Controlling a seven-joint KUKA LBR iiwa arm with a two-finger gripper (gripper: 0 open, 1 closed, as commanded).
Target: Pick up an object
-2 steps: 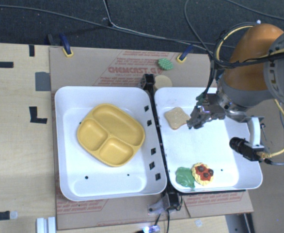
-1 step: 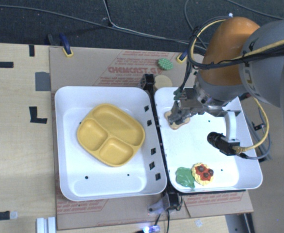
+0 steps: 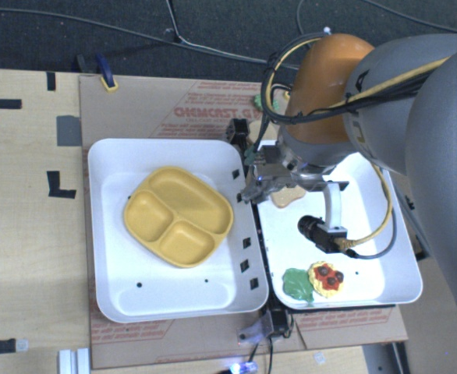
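Two white bins sit on a cardboard sheet (image 3: 213, 107) over the pale wood bench (image 3: 26, 232), dark floor along the top: left bin (image 3: 111, 287) has a yellow divided tray (image 3: 178, 215), right bin (image 3: 384, 283) a green-and-yellow toy (image 3: 314, 280) lower center, gripper (image 3: 271, 189) hovering mid-frame, can't tell its grip.

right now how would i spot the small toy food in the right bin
Start at the right bin, the one under the arm. Look to its near edge, left of the middle, for the toy food. It is a green leaf joined to a yellow round with red spots, unlike the tan piece farther back.
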